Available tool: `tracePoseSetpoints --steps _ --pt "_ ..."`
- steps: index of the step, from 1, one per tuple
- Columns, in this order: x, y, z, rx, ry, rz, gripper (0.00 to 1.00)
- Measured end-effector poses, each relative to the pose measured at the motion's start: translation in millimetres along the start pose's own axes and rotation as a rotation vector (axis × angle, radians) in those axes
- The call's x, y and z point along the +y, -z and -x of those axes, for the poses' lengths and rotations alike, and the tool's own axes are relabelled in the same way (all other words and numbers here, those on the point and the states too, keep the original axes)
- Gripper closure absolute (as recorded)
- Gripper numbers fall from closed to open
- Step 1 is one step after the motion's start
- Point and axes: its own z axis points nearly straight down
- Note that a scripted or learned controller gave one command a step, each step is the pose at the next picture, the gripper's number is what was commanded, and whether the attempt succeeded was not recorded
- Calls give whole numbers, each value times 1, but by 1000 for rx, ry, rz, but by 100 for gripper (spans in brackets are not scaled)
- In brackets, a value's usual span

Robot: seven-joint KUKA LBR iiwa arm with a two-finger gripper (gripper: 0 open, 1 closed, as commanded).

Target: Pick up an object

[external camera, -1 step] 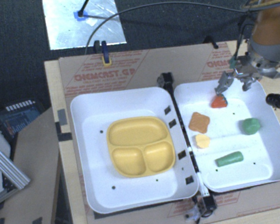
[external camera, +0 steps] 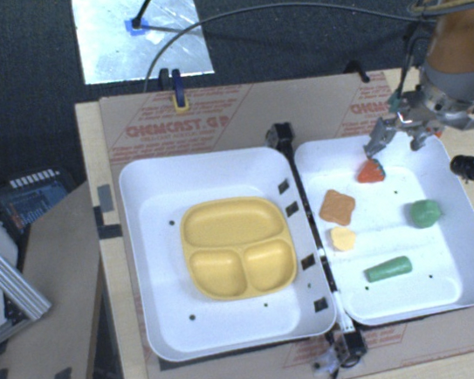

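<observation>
The grey and orange arm [external camera: 459,36] comes in from the top right and bends down over the far edge of the right bin [external camera: 473,264]; its gripper [external camera: 375,151] hangs just above a small red object [external camera: 370,173], and I cannot tell how the gripper is set. The red object lies in the right bin near its back wall; it is too small and round to show a long side.

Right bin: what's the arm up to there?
The arm's gripper hangs over the far part of the right bin, just above a red piece. It holds nothing that can be seen. An orange piece, a yellow piece, a green ball and a green stick lie loose in that bin. The left bin holds a yellow tray.
</observation>
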Motion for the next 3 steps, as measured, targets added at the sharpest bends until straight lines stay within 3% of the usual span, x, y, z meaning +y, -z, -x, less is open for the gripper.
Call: tracePoseSetpoints --steps 2,3 --pt "5 -120 -5 0 0 -4 0" --pt "6 -125 -5 -1 1 1 0"
